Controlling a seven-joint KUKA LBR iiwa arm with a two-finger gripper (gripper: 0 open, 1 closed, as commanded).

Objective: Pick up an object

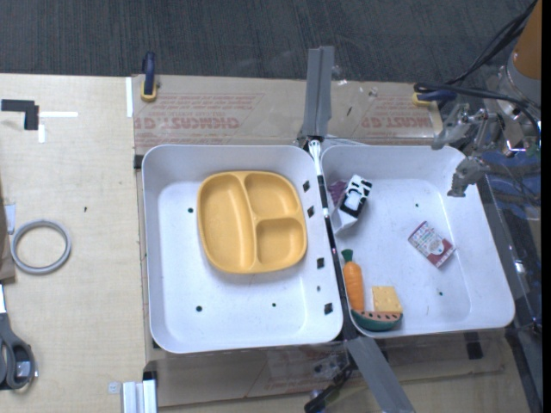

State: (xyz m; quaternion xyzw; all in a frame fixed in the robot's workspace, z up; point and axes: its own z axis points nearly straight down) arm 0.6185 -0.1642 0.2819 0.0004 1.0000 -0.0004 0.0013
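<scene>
The right bin (482, 312) holds several small items. A black-and-white toy (354, 197) leans against its left wall, and a red-and-white packet (430, 243) lies near the middle. An orange carrot (353, 280), a yellow block (386, 299) and a watermelon slice (379, 320) sit at the front left. The left bin (172, 317) holds a yellow divided plate (252, 221). My gripper (465, 175) hangs over the right bin's far right corner, up and to the right of the packet, and touches none of the items.
Cables and the arm's wrist crowd the upper right. A grey post (318, 93) stands behind the seam between the bins. On the bench to the left lie a tape ring (39, 246) and scissors (13, 364). A clamp (149, 77) sits at the back.
</scene>
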